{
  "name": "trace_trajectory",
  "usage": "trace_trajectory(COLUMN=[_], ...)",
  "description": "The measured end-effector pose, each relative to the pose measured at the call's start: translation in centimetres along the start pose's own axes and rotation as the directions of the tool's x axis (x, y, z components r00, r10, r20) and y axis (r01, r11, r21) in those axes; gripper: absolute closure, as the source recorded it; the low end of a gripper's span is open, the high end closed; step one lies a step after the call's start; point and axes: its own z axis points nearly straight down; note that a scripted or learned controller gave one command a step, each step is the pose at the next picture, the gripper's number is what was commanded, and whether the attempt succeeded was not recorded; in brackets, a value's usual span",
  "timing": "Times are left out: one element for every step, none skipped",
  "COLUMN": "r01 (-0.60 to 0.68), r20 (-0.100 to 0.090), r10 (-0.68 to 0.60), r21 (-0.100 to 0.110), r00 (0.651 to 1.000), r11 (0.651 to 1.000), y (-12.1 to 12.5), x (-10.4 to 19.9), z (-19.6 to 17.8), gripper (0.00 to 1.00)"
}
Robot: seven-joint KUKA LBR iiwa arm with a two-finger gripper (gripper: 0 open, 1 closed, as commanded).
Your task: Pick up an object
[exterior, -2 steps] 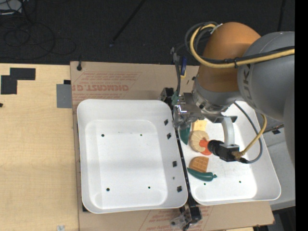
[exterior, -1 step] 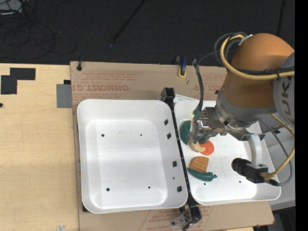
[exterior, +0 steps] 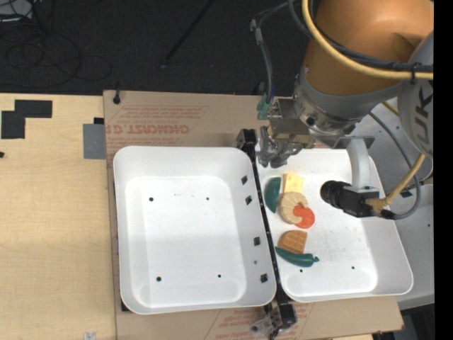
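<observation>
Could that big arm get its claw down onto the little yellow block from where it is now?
Probably yes. The gripper hangs just above the right bin's far left corner, and the yellow block lies close below it, uncovered on top, though a tan round piece touches its near edge.

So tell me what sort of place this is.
Most likely a robotics lab's grasping bench: two white bins clamped side by side on a cardboard sheet, toy food pieces in the right-hand bin, loose cables behind.

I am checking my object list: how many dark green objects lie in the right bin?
2. One green piece lies near the bin's left wall, beside the yellow block. The other green piece lies lower, just below the tan wedge. The arm could hide more.
</observation>
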Motion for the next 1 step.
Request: trace_trajectory(r01=[-0.007], r20=[0.004], r10=[0.007], r21=[0.025], r00=[1.000], r11=[1.000], y=[-4.04], x=[-0.89], z=[15.71], gripper=[1.00])
